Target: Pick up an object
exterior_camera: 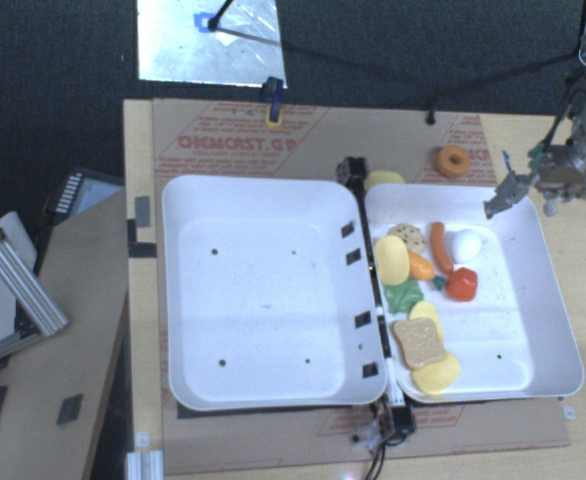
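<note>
From the camera above, you see the grey two-finger gripper hanging over the upper right rim of the right white bin, holding nothing; I cannot tell its state. The small plastic food toys lie crowded by the bin's left wall. A descent there may catch two pieces.
</note>
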`<state>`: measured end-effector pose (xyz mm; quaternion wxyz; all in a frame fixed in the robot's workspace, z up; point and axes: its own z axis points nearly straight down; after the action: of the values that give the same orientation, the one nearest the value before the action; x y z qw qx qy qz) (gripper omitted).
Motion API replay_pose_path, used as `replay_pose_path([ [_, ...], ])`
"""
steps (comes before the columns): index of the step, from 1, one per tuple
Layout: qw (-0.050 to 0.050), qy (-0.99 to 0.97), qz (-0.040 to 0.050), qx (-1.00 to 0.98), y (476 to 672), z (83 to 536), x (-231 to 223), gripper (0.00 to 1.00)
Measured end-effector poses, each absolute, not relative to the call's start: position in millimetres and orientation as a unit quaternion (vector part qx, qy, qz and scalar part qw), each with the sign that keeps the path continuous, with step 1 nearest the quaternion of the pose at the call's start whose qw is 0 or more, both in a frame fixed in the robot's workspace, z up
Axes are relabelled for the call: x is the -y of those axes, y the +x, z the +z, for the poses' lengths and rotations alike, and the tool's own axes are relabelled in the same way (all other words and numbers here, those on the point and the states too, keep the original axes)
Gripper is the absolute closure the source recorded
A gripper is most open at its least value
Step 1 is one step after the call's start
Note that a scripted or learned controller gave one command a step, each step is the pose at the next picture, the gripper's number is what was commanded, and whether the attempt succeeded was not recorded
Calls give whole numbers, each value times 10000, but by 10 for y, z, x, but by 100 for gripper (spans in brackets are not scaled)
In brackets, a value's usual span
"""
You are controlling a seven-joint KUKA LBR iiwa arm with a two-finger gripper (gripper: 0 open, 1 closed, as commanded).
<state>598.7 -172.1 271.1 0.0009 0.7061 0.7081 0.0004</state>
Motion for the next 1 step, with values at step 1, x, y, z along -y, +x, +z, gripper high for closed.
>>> replay_pose_path([
  [1,-10,7036,5,-7106,6259,2218,1115,0],
])
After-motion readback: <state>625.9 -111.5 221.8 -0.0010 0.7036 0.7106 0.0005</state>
